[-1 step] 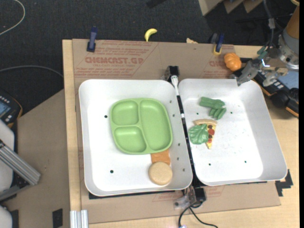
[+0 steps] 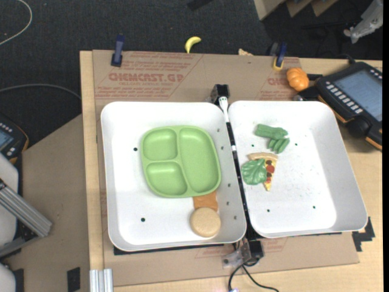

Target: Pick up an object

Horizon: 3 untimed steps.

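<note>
On the bench, seen from above: two white bins side by side on a brown board printed "CHEMCAST", w/ nothing lifted from either one. Gripper's opening can't be told from this view, nor whether it holds or touches anything.

L bin (image 2: 118, 163) carries a green divided plate (image 2: 181, 160), three compartments, lying flat near the bin's centre. Just beside the plate's near edge sits a round tan biscuit-like piece (image 2: 205, 222), close to the bin's near rim. An orange piece (image 2: 206, 202) lies btwn plate and biscuit, touching both, partly tucked under the plate.

R bin (image 2: 322, 187) holds the smaller items, all grouped toward its left half. A bunch of green toy bean pods (image 2: 272, 137) lies toward the far side. Nearer the camera, a toy pizza slice (image 2: 268, 168) lies flat, w/ a green leafy piece (image 2: 253, 172) overlapping its left side. Pods and pizza are near each other but apart.

Outside the bins: a yellow toy banana (image 2: 192, 42) at the board's far edge, a small orange fruit (image 2: 297, 78) by the far R corner, blue clamps (image 2: 117, 50) on the far edge, and a handheld control pendant (image 2: 358, 99) on the R.
</note>
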Tool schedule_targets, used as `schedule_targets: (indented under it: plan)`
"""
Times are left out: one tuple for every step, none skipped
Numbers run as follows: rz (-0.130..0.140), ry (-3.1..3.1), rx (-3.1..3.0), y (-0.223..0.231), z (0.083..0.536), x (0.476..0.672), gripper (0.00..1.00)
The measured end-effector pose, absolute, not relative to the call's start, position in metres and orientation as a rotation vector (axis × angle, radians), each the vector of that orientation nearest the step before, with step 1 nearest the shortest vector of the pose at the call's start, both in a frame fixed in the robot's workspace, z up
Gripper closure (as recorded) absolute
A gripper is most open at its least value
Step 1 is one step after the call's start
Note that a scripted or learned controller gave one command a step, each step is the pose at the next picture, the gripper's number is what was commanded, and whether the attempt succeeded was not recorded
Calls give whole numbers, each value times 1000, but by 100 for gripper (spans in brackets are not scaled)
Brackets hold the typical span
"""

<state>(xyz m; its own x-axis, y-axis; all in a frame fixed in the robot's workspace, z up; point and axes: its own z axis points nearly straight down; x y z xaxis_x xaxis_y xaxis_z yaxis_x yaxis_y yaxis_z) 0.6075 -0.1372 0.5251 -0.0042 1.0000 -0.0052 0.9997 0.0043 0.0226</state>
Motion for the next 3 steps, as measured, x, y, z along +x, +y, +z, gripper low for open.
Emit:
schedule_targets:
  plan:
    - [4,2217,2214,-138,525,608,100]
    - [1,2227,2220,-102,513,537,100]
    - [6,2215,2221,-114,538,477,100]
